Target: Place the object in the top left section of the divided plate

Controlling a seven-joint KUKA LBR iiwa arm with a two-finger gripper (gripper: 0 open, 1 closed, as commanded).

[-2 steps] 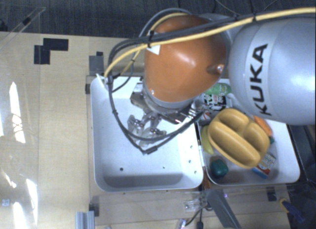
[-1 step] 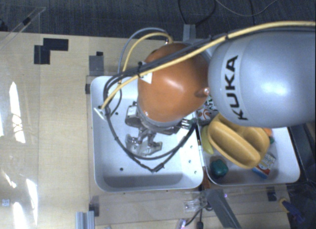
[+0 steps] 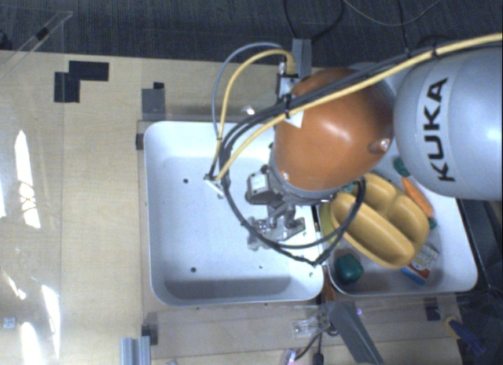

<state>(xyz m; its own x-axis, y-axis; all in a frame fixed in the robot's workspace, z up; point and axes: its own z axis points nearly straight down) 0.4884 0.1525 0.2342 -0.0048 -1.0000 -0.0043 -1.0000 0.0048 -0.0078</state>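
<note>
Wooden worktop [image 3: 78, 198] with two white bins. End effector [image 3: 271, 226] hangs over the left bin [image 3: 196, 277]; its state cannot be told. Yellow divided plate [image 3: 381, 226] lies to its right; approach the plate slowly.

Which thing the task means cannot be told; the candidates lie together in the right bin [image 3: 465, 270]. A yellow banana bunch [image 3: 383, 228], smooth and glossy, lies on its side with its plump fingers running at a slant, and its upper end is hidden under the arm's orange band. A small dark green rounded item [image 3: 348, 269] sits just beside the bunch's lower end, near the bin's front wall. An orange carrot-like piece [image 3: 416, 196] lies along the far side of the bunch, partly covered by the grey arm.
</note>
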